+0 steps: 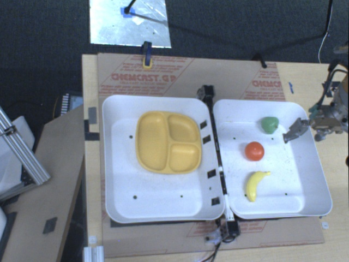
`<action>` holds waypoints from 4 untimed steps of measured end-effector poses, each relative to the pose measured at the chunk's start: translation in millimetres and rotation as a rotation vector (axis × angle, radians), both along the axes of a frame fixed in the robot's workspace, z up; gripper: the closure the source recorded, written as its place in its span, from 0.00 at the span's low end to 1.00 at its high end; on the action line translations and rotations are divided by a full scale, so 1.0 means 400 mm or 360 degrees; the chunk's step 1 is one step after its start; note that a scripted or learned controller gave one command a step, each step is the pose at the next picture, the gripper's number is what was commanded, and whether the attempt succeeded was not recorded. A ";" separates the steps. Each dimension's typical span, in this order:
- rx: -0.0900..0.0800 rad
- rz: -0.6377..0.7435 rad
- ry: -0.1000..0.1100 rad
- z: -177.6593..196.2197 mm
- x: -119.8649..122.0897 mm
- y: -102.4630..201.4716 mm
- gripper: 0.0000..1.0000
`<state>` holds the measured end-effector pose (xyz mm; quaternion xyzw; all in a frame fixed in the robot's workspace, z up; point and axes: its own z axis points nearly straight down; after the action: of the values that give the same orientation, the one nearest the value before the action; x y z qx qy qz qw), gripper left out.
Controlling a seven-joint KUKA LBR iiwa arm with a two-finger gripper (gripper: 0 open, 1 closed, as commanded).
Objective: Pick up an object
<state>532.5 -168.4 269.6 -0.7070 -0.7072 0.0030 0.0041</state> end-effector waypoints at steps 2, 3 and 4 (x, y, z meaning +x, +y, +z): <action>-0.0002 0.0003 -0.0015 -0.111 0.031 0.011 0.00; -0.0003 0.0001 -0.0017 -0.217 0.037 -0.004 0.00; -0.0001 0.0007 -0.0013 -0.345 0.056 0.015 0.00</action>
<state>555.0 -162.3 131.7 -0.7055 -0.7087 0.0003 0.0010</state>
